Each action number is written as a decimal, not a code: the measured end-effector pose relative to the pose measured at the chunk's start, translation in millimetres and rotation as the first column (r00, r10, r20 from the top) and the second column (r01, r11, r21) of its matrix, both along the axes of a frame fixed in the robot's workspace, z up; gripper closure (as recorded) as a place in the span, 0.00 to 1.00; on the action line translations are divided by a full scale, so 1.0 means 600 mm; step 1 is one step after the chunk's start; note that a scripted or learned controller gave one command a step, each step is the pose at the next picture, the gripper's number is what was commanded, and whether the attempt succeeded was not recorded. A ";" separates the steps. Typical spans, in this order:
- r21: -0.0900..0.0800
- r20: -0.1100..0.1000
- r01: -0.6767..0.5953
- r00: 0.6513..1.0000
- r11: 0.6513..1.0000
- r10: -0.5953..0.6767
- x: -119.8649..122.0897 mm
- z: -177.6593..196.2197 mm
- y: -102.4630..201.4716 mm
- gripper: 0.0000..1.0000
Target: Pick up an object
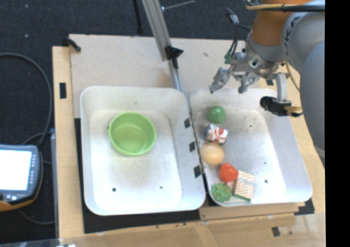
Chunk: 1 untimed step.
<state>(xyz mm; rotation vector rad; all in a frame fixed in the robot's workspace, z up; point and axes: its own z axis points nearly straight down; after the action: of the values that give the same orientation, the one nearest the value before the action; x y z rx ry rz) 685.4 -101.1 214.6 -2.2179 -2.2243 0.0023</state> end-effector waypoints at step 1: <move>-0.001 0.000 0.000 1.000 1.000 0.000 0.000 0.000 -0.001 0.00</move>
<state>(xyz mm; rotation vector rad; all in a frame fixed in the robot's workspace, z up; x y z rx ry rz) 685.3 -101.5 214.6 -2.2179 -2.2249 0.0038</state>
